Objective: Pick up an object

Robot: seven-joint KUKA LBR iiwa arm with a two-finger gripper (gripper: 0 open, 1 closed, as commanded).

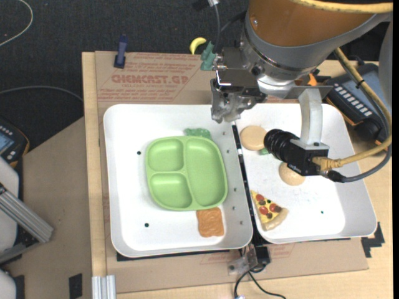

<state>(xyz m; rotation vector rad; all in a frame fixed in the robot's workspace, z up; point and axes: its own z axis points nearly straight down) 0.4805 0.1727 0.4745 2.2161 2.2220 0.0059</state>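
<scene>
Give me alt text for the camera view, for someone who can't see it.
A grey and orange robot arm's end effector hangs above the divide between two white bins. The left bin holds a green divided plate and a toast-like piece; the right bin holds a toy pizza slice and a tan round piece.

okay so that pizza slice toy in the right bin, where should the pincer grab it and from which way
Come straight down on the pizza slice and close across its narrower, pointed half. It lies flat near the right bin's front left corner, crust end close to the front rim, so a side approach looks blocked; the pointed half offers the narrowest span.
</scene>
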